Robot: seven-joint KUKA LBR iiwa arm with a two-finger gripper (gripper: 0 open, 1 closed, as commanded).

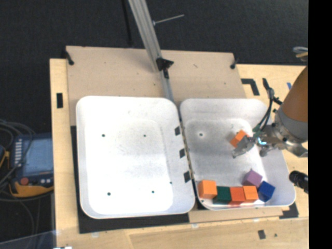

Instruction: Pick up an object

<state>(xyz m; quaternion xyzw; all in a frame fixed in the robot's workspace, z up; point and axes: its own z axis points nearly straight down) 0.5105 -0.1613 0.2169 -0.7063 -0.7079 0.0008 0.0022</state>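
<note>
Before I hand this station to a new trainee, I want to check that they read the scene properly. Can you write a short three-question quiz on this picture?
1. True or false: the orange block at the gripper is in the left bin.
2. Multiple choice: where do most of the blocks lie? A) along the near edge of the right bin B) in the middle of the left bin C) on the bench outside the bins
3. Fill in: the purple block lies just behind the ____ block at the right end of the row.

Key: 1 false, it is in the right bin; 2 A; 3 blue.
</note>
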